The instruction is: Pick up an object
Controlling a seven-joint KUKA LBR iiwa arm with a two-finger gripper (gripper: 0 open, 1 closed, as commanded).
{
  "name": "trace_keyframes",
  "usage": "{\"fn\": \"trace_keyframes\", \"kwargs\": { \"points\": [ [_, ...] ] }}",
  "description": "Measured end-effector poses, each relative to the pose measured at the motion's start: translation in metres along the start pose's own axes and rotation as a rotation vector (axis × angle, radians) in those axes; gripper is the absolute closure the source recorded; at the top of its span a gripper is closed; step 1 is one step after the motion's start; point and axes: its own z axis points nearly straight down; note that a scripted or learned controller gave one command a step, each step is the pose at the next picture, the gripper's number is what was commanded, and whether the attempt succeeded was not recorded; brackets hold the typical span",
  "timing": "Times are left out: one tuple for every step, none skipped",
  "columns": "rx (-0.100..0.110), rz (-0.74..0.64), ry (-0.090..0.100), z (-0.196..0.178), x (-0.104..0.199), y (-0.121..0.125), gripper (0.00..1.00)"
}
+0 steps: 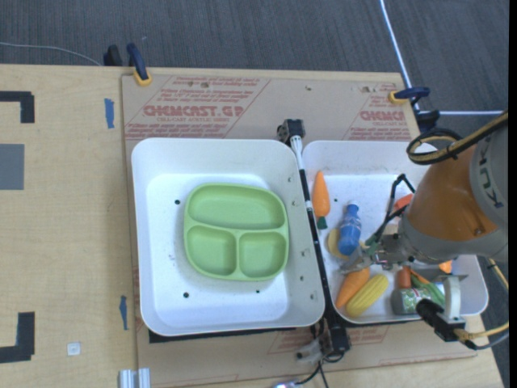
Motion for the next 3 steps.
{"fn": "trace_keyframes", "kwargs": {
  "points": [
    [-0.010, 0.002, -0.007, -0.011, -0.002, 0.002, 1.00],
    [-0.009, 0.002, -0.006, -0.011, -0.002, 0.002, 0.00],
    [0.000, 0.001, -0.001, 0.000, 0.000, 0.000, 0.00]
  ]
}}
